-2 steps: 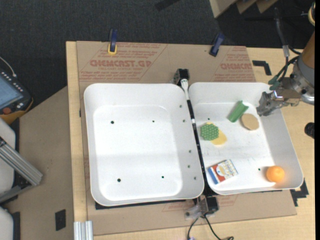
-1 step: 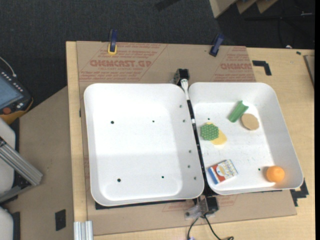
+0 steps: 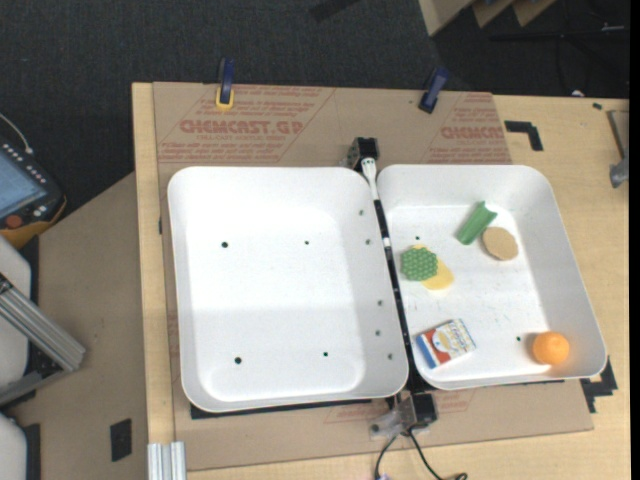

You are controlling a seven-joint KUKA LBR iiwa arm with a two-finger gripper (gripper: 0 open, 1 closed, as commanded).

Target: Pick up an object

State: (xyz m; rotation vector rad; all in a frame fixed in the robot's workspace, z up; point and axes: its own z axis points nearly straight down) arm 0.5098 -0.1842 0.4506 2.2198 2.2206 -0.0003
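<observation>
On the counter [image 3: 300, 118] a sheet of brown cardboard printed with reddish lettering lay under two shallow white bins, and two blue clamps [image 3: 226, 85] gripped its far edge. Dark carpet surrounded the counter, with pale wooden pieces at the top of the view and a device with a lit blue screen [image 3: 18, 190] at the left edge. The left bin [image 3: 200, 368] was smooth, glossy plastic with rounded corners and a few small dark holes in its floor. The right bin [image 3: 540, 188], of the same make, touched it along a dark seam. In it lay a green block [image 3: 476, 223], tilted, just beside a flat tan oval [image 3: 500, 244]. Nearer the seam sat a round, bumpy green thing [image 3: 419, 262] touching a yellow piece [image 3: 438, 279]. A small flat packet [image 3: 445, 342], white with red and blue print, lay toward the near wall, and an orange ball [image 3: 550, 348] rested in the near right corner. The pincer's state could not be told.
</observation>
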